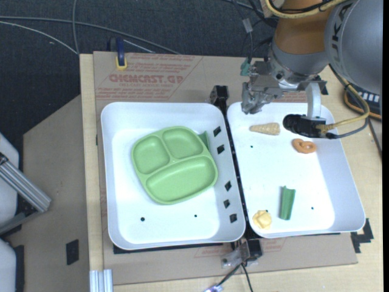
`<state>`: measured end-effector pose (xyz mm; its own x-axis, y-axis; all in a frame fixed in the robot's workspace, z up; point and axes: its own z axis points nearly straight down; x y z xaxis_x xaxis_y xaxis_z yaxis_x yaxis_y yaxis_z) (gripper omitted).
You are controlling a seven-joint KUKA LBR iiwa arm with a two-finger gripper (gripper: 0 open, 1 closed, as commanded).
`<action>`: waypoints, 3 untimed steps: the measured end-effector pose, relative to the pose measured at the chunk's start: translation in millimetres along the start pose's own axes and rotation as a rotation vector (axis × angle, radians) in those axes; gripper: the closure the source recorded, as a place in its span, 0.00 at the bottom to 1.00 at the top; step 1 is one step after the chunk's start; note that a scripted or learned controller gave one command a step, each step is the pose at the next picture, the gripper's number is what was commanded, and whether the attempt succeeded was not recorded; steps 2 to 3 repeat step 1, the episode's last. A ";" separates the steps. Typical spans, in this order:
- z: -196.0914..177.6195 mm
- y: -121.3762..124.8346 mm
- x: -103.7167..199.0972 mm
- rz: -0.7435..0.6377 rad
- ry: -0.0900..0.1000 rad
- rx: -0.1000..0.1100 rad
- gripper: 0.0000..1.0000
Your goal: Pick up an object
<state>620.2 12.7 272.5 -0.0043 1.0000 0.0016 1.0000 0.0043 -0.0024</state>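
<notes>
Two shallow white bins sit side by side, and one grey arm (310,35) with an orange band reaches in from the right. The left bin (115,181) has one light green divided plate (175,165) with three sections, lying flat, and one dark green piece (203,140) poking out at the plate's far right edge.

The right bin (328,181) has four small bits, all lying apart from each other. There's one green block (287,202) near the front, one beige cone (265,128) on its side near the back, one orange curled piece (304,145) just right of the cone, and one yellow lump (262,219) in the front left corner, beside the block.

The tool (252,105) is over the right bin's back left corner, close to the cone. Honestly can't tell if it's apart or together, and nothing shows in its grip.

Both bins rest on one brown board (158,78) with red print, which has one blue and yellow clamp (121,53) on its back edge. The board lies on a pale tan worktop (55,157). Around that is dark floor (42,72), with a few loose cables (79,29) running across it.
</notes>
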 end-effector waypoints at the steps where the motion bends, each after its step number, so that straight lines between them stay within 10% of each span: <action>1: 19.1 -14.2 44.1 -0.001 0.001 0.003 1.00; 3: 19.1 -14.2 44.1 -0.001 0.001 0.003 1.00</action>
